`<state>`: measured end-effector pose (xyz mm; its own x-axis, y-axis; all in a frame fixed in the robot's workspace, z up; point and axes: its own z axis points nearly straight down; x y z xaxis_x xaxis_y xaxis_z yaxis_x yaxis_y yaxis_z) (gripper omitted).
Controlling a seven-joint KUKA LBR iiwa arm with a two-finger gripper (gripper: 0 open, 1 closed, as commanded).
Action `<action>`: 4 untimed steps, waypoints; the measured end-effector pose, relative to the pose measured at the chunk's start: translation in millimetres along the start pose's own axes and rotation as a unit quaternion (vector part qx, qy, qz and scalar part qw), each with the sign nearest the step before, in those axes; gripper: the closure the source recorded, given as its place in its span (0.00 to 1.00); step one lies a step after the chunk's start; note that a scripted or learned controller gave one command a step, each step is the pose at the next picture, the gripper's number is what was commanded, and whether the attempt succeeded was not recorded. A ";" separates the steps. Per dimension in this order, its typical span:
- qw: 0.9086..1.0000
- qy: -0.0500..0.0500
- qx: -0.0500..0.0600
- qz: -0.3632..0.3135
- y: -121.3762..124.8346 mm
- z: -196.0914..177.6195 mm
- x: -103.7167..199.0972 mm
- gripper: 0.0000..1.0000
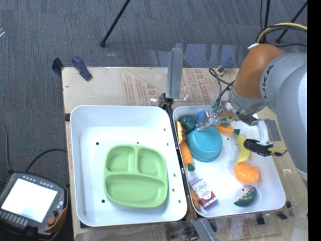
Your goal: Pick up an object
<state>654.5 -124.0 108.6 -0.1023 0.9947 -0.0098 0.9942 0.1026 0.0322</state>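
A grey KUKA arm (281, 84) is reaching in from the right over the right-hand bin (277, 185), its end effector (209, 118) hovering at the far rim of a blue bowl (205, 143) near the bin's back left corner. Whether the end effector is released or clenched cannot be told from this angle, and nothing is visibly lifted, so the pick is judged to be not yet done: every candidate object is lying in the bin.

The blue bowl is sitting just beside a dark green piece (188, 122) and an orange carrot-like toy (186, 153) along the bin's left wall. A yellow banana (243, 152) and an orange fruit (247, 172) are resting near the right side, with a watermelon slice (245, 197) and a small red-and-white carton (204, 193) toward the front. What is left, by this reading, is closing on something and raising it clear.

The left-hand bin (85, 134) is holding a green divided plate (136, 176). Both bins are sitting side by side on a wooden surface (125, 84) with red printed lettering, and a blue clamp (81, 68) is gripping its back edge. A teach pendant (31, 201) is lying on the grey carpet (75, 19) at lower left, and tripod legs are standing behind.
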 end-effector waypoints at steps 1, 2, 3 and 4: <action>1.000 0.002 -0.003 -0.002 3.4 -15.1 2.4 1.00; 1.000 0.001 -0.003 -0.003 3.6 -15.3 2.4 0.00; 1.000 0.004 -0.003 0.004 0.1 -0.3 -26.1 0.00; 1.000 0.004 0.013 -0.016 -18.0 -34.7 -29.5 0.00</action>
<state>638.5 -155.0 142.9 -0.1338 0.9910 -0.0016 0.9910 0.1338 0.0055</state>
